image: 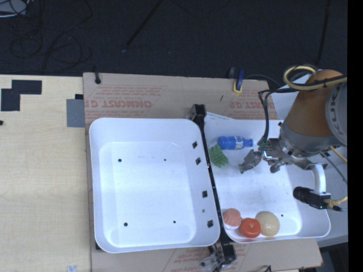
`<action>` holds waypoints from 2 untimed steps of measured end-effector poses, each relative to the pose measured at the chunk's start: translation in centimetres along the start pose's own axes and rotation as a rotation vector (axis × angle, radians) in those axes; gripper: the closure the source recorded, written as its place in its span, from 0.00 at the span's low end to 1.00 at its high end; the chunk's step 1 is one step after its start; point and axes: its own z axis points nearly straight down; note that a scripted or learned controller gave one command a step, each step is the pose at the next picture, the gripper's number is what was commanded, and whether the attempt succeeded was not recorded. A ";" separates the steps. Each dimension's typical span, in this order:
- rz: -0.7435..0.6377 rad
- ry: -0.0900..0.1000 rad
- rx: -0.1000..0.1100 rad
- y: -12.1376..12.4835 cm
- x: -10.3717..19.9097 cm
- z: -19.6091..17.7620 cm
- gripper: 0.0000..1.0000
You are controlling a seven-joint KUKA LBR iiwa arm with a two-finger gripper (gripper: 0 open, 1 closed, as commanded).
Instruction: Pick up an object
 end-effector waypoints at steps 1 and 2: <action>0.003 -0.011 -0.027 7.2 -1.4 -10.4 0.00; 0.003 -0.004 -0.006 6.5 2.2 6.0 0.00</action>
